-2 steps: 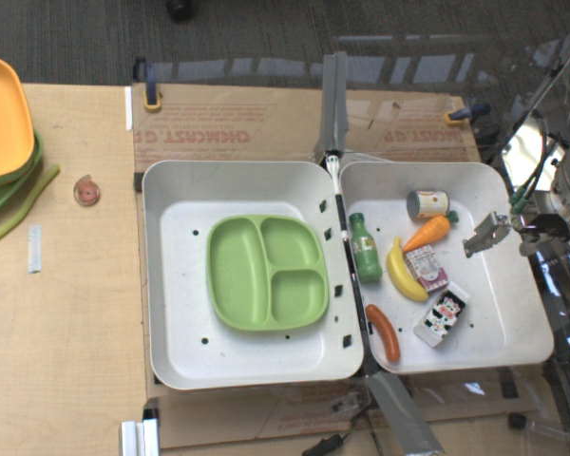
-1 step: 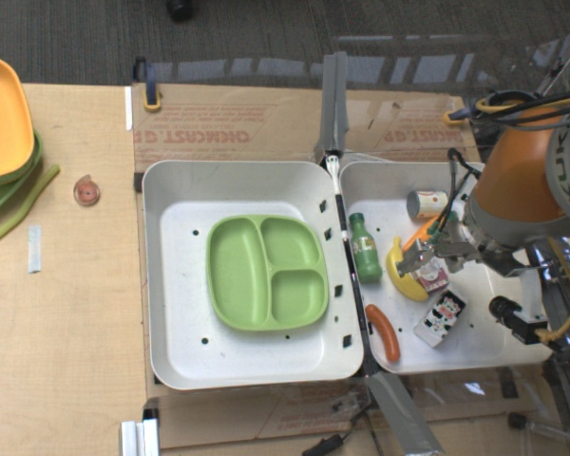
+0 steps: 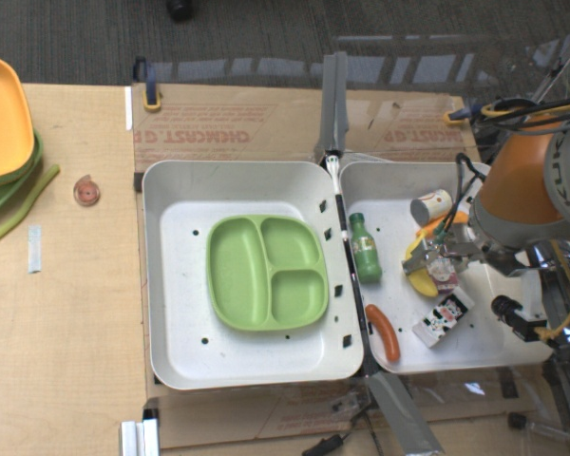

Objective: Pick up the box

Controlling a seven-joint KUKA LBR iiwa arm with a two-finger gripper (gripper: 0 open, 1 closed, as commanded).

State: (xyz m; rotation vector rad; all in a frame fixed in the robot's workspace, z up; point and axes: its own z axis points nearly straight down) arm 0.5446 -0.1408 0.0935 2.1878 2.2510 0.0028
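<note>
The box (image 3: 442, 318) is small and flat, white with black and a little red printed on it. It is laid flat on the floor of the right bin (image 3: 484, 350), toward the near side. It is turned at a slant. It is seen just below a yellow thing (image 3: 420, 280), with a red sausage-shaped toy (image 3: 385, 334) to its left.

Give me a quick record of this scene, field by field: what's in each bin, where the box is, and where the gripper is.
left bin: green divided plate
right bin: green bottle, red sausage, yellow banana, white cup, box
box: lying flat near the right bin's front, apart from the sausage
gripper: low over the banana, just behind the box
gripper fingers: cannot tell
box held: not seen between fingers
</note>
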